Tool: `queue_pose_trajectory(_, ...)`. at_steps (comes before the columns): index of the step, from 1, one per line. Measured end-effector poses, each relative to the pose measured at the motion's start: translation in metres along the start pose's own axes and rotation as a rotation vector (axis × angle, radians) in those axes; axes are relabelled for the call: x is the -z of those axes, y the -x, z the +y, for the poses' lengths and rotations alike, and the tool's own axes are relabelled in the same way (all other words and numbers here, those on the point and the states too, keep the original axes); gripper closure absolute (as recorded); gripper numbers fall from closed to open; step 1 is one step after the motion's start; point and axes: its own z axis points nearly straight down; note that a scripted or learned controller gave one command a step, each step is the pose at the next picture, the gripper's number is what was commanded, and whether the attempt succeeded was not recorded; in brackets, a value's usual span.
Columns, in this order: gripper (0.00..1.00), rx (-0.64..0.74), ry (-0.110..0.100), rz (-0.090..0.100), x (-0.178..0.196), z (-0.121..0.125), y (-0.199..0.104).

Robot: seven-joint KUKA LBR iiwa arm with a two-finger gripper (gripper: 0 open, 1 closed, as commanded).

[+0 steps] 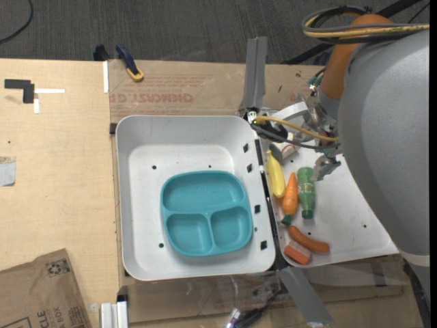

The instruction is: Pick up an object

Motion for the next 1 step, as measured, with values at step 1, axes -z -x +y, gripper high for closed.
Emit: queue_pose_trajectory(1,0.00,-0.003,0.000,0.003,0.0392,0.0080,-0.0494)
